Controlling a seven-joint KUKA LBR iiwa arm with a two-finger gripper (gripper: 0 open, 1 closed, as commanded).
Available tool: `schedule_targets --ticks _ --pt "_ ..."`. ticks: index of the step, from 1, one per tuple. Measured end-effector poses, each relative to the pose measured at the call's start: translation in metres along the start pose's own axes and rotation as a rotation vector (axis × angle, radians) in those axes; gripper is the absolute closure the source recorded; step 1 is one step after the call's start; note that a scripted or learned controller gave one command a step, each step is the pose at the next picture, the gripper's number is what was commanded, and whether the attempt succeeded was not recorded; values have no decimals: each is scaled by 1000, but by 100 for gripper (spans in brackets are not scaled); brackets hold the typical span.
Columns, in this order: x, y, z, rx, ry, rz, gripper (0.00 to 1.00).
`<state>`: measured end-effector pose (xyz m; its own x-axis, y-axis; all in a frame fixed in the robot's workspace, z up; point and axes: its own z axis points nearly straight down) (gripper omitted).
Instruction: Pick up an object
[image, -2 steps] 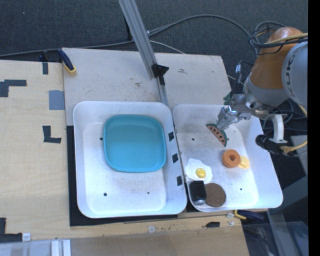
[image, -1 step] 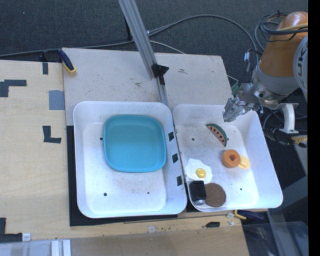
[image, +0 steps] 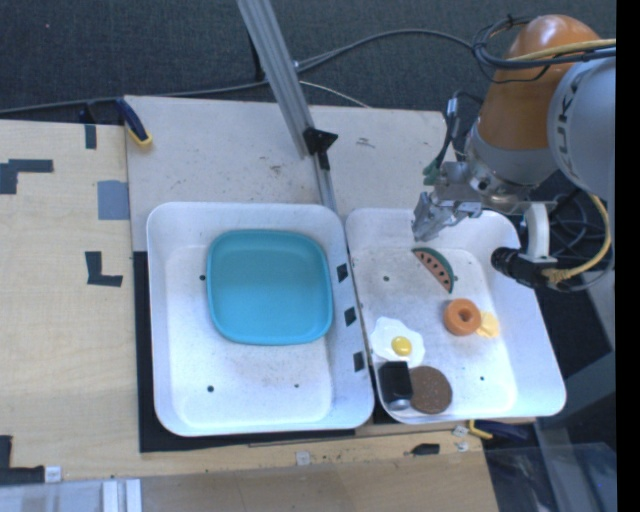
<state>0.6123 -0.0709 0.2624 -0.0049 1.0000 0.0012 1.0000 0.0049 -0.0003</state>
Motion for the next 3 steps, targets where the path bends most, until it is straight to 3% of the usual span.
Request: schedule_targets --ticks 2,3 --pt "102 10 31 1 -1 0 100" --pt "153 7 23 0 0 1 100"
